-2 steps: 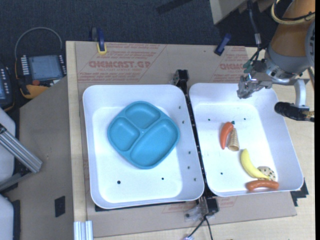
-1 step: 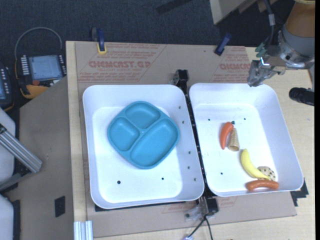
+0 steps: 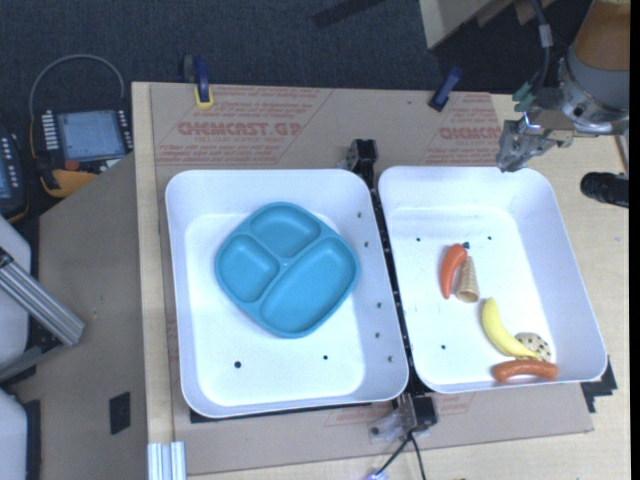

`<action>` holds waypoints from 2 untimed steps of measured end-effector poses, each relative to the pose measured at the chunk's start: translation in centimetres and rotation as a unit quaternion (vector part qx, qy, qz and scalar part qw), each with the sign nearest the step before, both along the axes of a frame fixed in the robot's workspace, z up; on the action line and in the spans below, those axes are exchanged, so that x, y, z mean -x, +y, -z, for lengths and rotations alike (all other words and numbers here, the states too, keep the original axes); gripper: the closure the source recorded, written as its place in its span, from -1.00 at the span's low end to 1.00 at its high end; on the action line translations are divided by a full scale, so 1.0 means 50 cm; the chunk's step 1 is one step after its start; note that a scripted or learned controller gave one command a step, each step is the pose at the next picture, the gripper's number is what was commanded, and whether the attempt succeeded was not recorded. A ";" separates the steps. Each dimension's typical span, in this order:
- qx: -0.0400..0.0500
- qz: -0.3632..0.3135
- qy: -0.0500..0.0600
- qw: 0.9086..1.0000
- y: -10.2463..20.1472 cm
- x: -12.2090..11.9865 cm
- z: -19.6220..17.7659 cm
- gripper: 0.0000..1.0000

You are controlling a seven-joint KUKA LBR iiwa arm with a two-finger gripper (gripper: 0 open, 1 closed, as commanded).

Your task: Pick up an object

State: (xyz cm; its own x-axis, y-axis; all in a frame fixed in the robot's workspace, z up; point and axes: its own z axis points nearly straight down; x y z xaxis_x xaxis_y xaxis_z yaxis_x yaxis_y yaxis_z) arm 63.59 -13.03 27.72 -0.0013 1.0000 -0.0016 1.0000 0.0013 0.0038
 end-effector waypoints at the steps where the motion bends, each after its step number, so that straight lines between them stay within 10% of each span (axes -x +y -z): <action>1: -0.001 -0.001 0.004 1.000 0.101 0.027 0.037 1.00; 2: -0.002 -0.002 0.003 1.000 0.222 0.056 0.037 1.00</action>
